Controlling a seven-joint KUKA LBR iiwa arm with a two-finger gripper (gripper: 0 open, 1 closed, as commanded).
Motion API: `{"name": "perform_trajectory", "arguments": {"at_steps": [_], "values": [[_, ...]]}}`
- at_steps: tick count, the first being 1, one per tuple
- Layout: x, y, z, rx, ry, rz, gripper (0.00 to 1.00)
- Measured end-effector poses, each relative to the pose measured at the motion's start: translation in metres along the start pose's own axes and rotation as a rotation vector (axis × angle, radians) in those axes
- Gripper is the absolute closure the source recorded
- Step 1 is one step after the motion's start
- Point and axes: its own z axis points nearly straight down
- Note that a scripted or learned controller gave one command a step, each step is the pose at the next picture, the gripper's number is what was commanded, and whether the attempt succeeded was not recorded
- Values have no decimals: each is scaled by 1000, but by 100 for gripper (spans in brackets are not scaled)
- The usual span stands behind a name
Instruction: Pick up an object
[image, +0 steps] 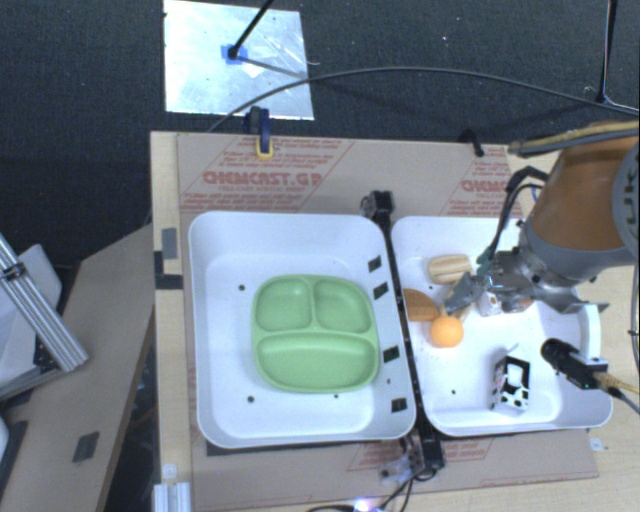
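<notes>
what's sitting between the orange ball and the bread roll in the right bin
In the camera view, a brown pastry lies between the orange ball and the bread roll.

Orange ball (447, 333), bun (449, 268), perhaps croissant (422, 305), right bin.

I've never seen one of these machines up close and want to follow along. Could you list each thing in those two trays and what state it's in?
Green divided plate: flat in the left bin, nothing on it.
Orange ball: loose in the right bin.
Bread roll: lying loose near the bin's far side.
Brown piece: beside the ball.
Black-and-white object: resting apart from the rest.
Tool: low over the brown piece.
</notes>
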Motion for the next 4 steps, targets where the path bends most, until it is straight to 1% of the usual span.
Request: {"name": "perform_trajectory", "arguments": {"at_steps": [1,2,3,4], "values": [[0,3,-6,-12,-2,-2,0],[-3,-5,52,-8,-1,1,0],[-7,2,111,-8,-1,1,0],[-6,3,118,-11,-1,1,0]]}}
